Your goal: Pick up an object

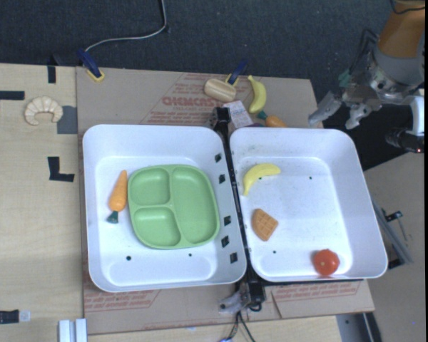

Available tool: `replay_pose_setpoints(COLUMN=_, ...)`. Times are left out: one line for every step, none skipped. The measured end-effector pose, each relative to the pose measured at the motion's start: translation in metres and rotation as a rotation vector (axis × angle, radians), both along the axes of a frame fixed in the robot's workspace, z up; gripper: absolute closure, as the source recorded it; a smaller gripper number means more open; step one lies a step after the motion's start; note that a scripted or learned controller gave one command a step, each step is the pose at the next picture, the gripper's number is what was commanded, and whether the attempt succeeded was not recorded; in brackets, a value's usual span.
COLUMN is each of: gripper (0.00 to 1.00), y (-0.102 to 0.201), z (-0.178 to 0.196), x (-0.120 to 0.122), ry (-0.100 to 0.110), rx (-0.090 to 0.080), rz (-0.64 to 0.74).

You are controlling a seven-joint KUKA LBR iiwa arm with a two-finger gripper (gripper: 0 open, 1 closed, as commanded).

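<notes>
Two shallow white bins are seen side by side on the desk (28, 212). In the left bin (100, 144) a green divided plate (175, 206) lies near the centre, and a carrot (118, 191) rests just beside the plate at its 9 o'clock side. In the right bin (342, 148) a yellow banana (259, 174) lies toward 10 o'clock, a waffle piece (265, 224) sits below it at about 8 o'clock, and a red tomato (327, 261) is found near the 5 o'clock corner.

The tool (340, 112) is held above the desk just beyond the right bin's 1 o'clock corner, its fingers spread wide with nothing between them, well apart from every object in the bin.

Beyond the bins at 12 o'clock, a second banana (257, 95) and a bread roll (220, 88) lie on the cardboard. A croissant (43, 110) rests at the desk's 10 o'clock area.
</notes>
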State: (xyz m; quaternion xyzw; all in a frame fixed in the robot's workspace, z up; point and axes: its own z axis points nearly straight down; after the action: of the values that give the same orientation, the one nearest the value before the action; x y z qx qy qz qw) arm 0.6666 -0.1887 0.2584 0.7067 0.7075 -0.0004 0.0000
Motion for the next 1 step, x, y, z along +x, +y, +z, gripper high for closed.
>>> replay_pose_setpoints(gripper=0.0, y=0.0687, z=-0.0511, x=-0.0345, ry=0.002, rx=0.002, rz=0.001)
